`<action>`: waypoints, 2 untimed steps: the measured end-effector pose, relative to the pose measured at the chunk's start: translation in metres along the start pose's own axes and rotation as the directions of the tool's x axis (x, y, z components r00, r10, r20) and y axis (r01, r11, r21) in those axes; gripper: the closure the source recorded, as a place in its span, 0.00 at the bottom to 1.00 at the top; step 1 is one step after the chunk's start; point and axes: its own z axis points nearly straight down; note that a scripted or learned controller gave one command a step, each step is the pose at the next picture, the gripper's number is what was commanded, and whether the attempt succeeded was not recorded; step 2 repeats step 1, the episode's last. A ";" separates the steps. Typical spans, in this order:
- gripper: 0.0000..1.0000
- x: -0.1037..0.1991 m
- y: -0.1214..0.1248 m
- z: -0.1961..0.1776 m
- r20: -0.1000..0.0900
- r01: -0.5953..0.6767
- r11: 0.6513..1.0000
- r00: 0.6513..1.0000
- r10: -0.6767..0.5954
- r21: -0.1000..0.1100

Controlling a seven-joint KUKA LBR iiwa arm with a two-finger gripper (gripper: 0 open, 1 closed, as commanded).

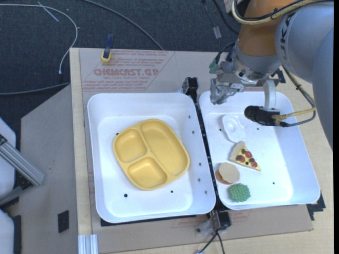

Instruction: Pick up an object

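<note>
My gripper [221,95] hangs over the far left corner of the right bin [296,157], open, with nothing between its fingers. Just below it in that bin lies a small white piece [231,127]. Nearer the front are a toy pizza slice [244,156], a round tan disc [229,173] and a green bumpy ball [239,192]. The gripper is above and apart from all of them.
The left bin [100,142] holds a yellow divided plate [151,153] in its middle. A black clip [189,84] sits at the top of the wall between the two bins. The grey arm with its orange band [270,4] fills the upper right.
</note>
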 end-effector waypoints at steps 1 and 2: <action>1.00 0.063 0.003 0.000 0.000 0.000 1.000 1.000 0.000 0.001; 1.00 0.063 0.003 0.000 0.000 0.000 1.000 1.000 0.000 0.001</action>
